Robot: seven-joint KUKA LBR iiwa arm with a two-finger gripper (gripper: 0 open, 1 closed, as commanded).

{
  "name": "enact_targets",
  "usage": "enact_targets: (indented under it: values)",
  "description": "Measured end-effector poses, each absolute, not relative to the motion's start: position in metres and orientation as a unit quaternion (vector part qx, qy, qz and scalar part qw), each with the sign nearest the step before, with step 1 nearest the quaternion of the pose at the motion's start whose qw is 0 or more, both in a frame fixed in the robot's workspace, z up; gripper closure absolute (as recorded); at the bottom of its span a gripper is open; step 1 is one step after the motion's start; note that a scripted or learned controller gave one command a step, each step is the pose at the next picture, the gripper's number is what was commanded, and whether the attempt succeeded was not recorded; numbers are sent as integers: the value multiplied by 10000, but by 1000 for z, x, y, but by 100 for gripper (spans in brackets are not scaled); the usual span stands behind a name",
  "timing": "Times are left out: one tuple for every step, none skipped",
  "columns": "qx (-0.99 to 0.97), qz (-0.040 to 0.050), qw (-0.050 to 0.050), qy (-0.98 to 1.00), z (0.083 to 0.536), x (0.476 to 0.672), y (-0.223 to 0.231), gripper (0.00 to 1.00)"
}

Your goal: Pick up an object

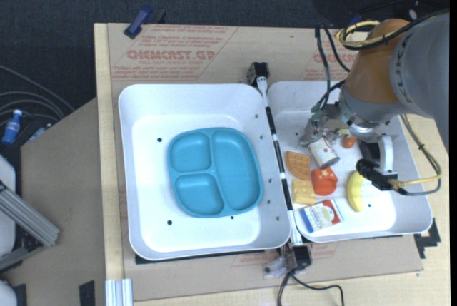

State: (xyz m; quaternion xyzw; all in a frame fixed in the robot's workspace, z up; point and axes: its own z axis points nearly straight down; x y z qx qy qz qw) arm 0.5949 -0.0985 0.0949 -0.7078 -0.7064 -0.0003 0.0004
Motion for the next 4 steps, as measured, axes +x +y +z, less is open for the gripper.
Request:
enact_targets:
  values:
    - [-7070,-3,6,-7072,186,528,-75,100]
    - [-7068,-2,2,-7074,251,484,-51,100]
    - [-7073,1,-5,-7069,257,539,-83,100]
    - [-7070,-4,-7,-7072,264,533,-82,100]
